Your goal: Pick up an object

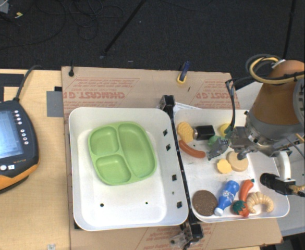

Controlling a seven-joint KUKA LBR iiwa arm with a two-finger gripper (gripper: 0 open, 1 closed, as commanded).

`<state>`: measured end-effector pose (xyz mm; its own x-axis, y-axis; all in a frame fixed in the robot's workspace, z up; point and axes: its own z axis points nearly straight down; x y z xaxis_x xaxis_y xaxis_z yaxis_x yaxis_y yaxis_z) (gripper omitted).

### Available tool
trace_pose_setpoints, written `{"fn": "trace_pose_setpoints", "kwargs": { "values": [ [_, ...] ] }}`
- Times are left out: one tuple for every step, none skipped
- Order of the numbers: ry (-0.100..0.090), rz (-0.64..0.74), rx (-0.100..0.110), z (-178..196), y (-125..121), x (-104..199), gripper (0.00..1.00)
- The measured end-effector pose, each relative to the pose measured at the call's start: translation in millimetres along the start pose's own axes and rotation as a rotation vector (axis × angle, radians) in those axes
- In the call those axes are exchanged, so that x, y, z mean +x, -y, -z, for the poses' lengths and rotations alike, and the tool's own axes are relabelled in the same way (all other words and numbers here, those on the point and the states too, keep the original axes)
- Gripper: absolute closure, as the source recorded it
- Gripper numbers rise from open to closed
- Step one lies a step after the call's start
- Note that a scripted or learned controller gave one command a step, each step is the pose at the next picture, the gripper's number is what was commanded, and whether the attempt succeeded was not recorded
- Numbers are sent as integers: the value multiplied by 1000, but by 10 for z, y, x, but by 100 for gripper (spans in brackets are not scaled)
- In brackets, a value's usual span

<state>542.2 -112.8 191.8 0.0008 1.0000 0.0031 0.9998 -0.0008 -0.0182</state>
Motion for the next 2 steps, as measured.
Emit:
{"fn": "trace_pose_setpoints", "kwargs": {
  "values": [
    [2,2,-14,77,-28,-3,0],
    [1,2,-9,-437,-75,-76,0]
  ]
}}
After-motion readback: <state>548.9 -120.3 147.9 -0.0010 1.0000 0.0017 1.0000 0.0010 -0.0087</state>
